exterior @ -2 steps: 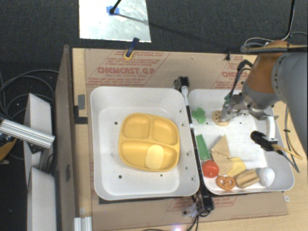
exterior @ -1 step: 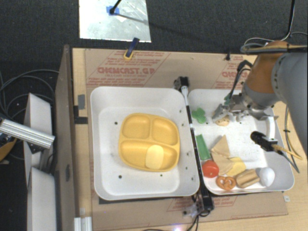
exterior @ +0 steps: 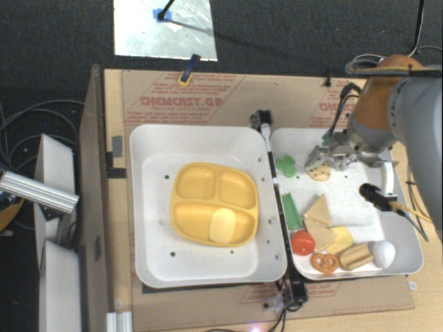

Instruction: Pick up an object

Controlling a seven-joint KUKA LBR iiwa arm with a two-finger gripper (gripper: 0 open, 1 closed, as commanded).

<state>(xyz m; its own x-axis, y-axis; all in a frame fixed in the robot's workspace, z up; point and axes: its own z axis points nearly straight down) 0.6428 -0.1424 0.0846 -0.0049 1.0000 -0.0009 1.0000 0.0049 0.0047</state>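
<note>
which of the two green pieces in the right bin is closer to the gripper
The small green piece near the bin's upper left corner. It lies level with the gripper, while the long green stick lies lower along the divider, beside the tan wedge.

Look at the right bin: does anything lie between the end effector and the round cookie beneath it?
Nothing visible does. The end effector hangs at the right bin's upper part, just above the cookie. The nearest items, the green piece to the left and the tan wedge below, lie off to the side.
</note>
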